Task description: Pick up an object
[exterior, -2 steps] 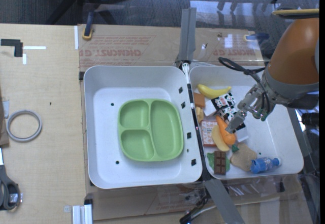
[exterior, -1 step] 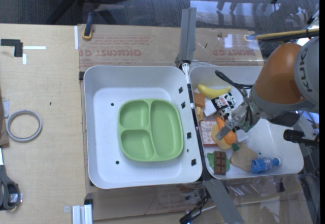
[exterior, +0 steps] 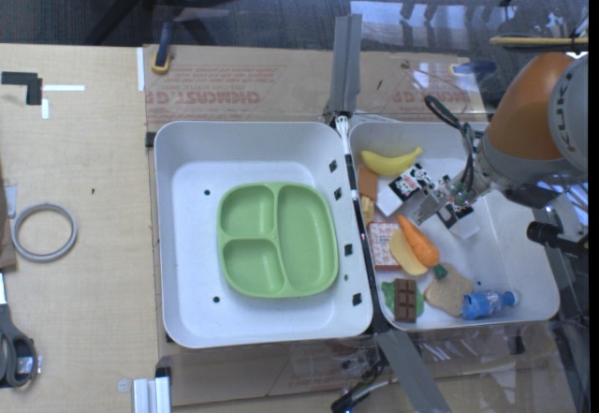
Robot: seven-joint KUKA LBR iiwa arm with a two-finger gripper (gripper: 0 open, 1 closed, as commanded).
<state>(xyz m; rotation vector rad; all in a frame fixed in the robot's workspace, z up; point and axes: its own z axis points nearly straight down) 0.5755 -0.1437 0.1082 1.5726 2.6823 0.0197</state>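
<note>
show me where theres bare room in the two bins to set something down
Left bin: bare white floor rings the green tray, widest toward its left wall. Right bin: open floor to the right of the gripper. Its left side is crowded, from the banana down past the carrot to the bottle.

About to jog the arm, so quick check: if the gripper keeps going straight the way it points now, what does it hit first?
Most likely the carrot. The gripper points down and left into the right bin, and the carrot's upper end lies just beyond its tip. Depth is unclear from this slanted view, so it could pass above it.
</note>
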